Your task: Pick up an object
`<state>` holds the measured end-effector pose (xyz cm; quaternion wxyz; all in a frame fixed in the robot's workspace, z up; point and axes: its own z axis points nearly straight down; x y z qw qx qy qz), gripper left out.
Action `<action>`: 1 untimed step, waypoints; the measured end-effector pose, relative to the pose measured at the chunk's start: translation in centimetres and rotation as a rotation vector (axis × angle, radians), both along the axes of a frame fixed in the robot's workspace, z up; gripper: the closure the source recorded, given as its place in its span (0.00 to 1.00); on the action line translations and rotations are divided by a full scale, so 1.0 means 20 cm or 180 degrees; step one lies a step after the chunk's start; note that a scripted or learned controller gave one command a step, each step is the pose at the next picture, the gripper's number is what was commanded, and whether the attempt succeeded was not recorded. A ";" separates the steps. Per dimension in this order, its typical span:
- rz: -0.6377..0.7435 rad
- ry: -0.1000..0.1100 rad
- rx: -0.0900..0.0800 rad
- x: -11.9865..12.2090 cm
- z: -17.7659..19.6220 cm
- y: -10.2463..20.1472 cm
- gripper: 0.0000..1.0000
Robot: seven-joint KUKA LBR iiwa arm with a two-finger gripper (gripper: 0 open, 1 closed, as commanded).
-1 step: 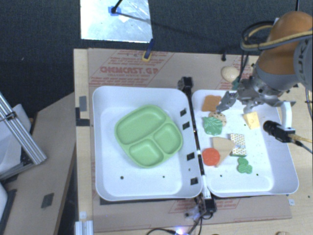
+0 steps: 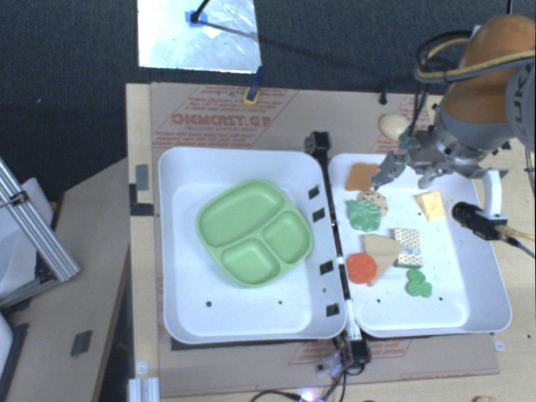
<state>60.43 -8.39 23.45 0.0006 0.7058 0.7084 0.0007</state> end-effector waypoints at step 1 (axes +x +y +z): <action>0.0003 0.0014 0.0002 0.00 -0.23 0.04 0.00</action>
